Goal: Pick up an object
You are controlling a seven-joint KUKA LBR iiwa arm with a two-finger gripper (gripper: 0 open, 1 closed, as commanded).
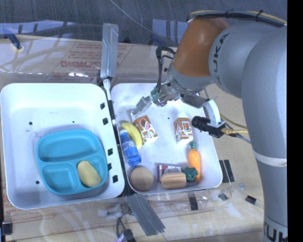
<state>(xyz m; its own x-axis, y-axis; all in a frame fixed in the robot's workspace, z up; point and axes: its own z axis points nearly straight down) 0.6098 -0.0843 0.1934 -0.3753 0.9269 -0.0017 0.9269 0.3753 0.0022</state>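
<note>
My gripper (pixel 150 100) hangs over the upper left part of the right bin (pixel 212 158), just above a small brown-and-white carton (pixel 146 129). Nothing shows in its grasp. A banana (pixel 132 133) and a blue bottle (pixel 130 147) lie along that bin's left wall. A second carton (pixel 183 129) sits mid-bin, to the right of the gripper. Lower down lie a carrot (pixel 194 159), a brown ball (pixel 141 178), a tan block (pixel 173 181) and a small red-and-white box (pixel 169 169).
The left bin (pixel 20 110) holds a blue divided tray (pixel 65 153) with a yellow oval fruit (pixel 89 173) in one compartment. A raised divider (pixel 111 120) separates the bins. The big grey arm (pixel 242 59) covers the bench's right side.
</note>
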